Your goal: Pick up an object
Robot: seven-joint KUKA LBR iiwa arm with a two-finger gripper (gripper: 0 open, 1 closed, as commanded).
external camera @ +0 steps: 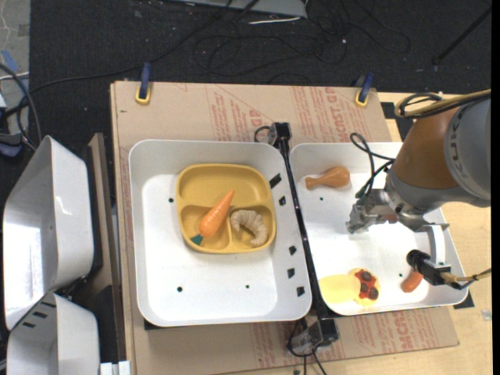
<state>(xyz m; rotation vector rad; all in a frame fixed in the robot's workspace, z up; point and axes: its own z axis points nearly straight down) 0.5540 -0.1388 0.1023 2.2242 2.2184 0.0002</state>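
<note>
Drumstick [328,180] in right bin [328,233], long axis nearly level, bone end pointing left; fingers' [361,219] state unclear.

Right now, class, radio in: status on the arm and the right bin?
Gripper low over right bin, nothing seen held. Drumstick lies apart, nearest. Dangling cable close by.

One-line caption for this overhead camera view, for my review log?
KUKA arm's gripper hovers in the right bin below a toy drumstick; carrot sits in the left bin's yellow plate.
</note>
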